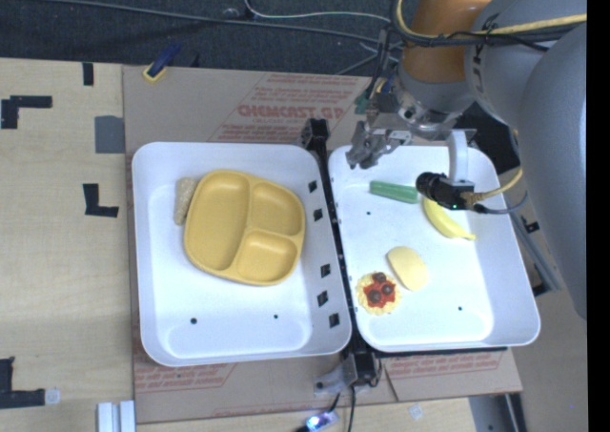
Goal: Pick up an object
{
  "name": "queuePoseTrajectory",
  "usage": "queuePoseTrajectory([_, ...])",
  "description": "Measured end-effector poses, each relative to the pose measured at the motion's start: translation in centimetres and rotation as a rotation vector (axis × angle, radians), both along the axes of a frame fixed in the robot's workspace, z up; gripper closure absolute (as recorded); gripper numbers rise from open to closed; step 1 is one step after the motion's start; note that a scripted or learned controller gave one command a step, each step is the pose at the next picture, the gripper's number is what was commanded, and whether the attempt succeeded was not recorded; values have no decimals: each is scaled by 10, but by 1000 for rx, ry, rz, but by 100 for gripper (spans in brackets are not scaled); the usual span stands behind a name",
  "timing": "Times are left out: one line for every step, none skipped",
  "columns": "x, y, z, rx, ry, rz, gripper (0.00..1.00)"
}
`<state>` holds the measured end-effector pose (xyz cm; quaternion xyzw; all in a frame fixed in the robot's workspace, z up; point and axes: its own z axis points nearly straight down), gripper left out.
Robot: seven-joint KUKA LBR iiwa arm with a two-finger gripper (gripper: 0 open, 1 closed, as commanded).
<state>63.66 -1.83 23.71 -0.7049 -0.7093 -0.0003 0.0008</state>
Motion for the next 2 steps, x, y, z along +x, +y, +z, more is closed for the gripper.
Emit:
queuePoseTrajectory([6,58,6,0,0,1,100])
queuePoseTrajectory([13,107,9,-1,0,-1,100])
